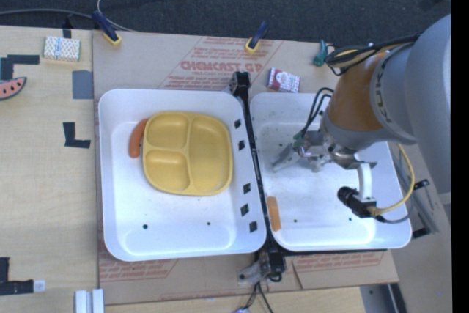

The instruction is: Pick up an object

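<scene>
Camera view, looking down at a slant on two white bins side by side on the table (pixel 44 179). Left bin (pixel 117 231): a yellow divided plate (pixel 187 152) lying flat, with an orange sausage-shaped piece (pixel 135 139) tucked against its left edge, touching or nearly so. Right bin (pixel 322 231): a small orange carrot-like piece (pixel 273 212) lying along the left wall, near the front corner. Grey arm with orange band (pixel 352 95) reaching in from the right, wrist low over the right bin. Tool (pixel 287 157) angled toward the bin's left half, metal fingers (pixel 282 160) apparently spread, nothing seen between them; tips close to the bin floor, contact hard to judge. Carrot-like piece apart from the tool, nearer the front.

Judged from this: task not yet done. Nothing gripped, nothing lifted. Most likely target unclear, though the carrot-like piece sits closest, in the same bin. Left to do: settling over a piece, closing on it, raising it clear of the bin floor. Beyond the bins on the table: a small red-and-white packet (pixel 282 80), coloured clamps, tape marks.
</scene>
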